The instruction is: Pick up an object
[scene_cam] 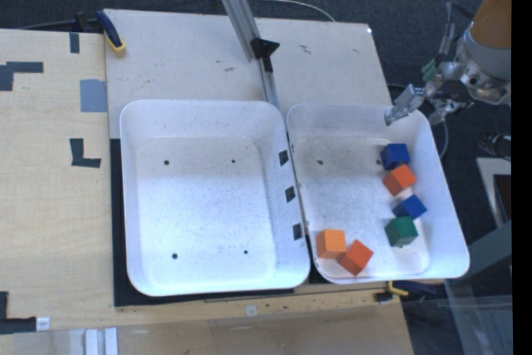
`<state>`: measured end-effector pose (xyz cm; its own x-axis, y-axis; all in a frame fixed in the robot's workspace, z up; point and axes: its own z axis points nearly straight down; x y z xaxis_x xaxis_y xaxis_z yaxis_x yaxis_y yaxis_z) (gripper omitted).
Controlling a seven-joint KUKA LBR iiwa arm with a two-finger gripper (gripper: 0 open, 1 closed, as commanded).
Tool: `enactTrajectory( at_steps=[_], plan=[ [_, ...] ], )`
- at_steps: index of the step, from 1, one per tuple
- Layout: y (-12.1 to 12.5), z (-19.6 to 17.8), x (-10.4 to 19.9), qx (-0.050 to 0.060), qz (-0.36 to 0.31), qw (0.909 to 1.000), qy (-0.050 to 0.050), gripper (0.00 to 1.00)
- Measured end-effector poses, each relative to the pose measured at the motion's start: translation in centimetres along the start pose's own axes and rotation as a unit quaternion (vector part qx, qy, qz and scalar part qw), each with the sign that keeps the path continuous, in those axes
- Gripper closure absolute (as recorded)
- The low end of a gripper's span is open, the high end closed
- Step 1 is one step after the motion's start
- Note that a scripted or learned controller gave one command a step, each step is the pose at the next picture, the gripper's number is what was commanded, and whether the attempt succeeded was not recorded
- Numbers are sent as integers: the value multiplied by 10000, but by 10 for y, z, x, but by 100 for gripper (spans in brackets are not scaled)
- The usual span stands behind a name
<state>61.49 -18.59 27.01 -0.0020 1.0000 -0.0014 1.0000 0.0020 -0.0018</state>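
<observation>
The gripper (405, 106) hangs over the far right corner of the right bin (332, 137), at the end of the grey arm (490, 37) with its orange band, which comes in from the right edge. How far its fingers stand apart cannot be told from this slant, and nothing shows between them. Just below it in the picture, along the bin's right side, a blue cube (395, 155) sits touching an orange cube (400, 179); a second blue cube (411, 207) lies a little nearer the camera, and a green cube (401, 231) sits just beside that one. All four are apart from the gripper. At the near edge of the same bin, toward its left side, two more orange cubes rest together: one squared to the bin wall (331, 242) and one turned at an angle (357, 256), touching it. The left bin (133, 179) stands alongside, the two rims meeting in the middle. A slanted metal rail (235, 0) runs down from the top of the picture toward the seam between the bins, and a blue and yellow clamp (110, 31) lies at the bench's far left corner.
</observation>
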Motion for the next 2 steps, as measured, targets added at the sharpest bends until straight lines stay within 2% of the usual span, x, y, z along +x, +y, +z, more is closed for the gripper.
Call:
enactTrajectory(
  at_steps=[1, 2],
  plan=[
    [25, -74, -2, -52, -6, 10000, -8, 0],
    [31, 41, -21, 35, 6, 10000, 8, 0]
  ],
)
